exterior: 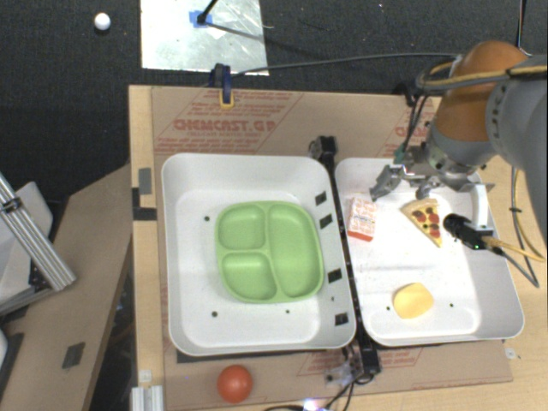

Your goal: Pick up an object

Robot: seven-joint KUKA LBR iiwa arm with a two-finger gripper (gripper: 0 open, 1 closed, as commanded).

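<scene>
- The surface (257,114) is brown board against a dark backdrop, with a foil sheet (202,22) behind it.
- An orange ball (235,383) sits in front of the left bin (190,187), which holds a green divided tray (269,251).
- The right bin (497,302) holds a pizza slice (425,218), a small carton (361,218) and a yellow piece (413,300).
- The tool (404,178) hovers spread, holding nothing, just beside the pizza slice.

Divided tray (270,251) in left bin (184,187) (pizza slice (425,218) right).
</scene>
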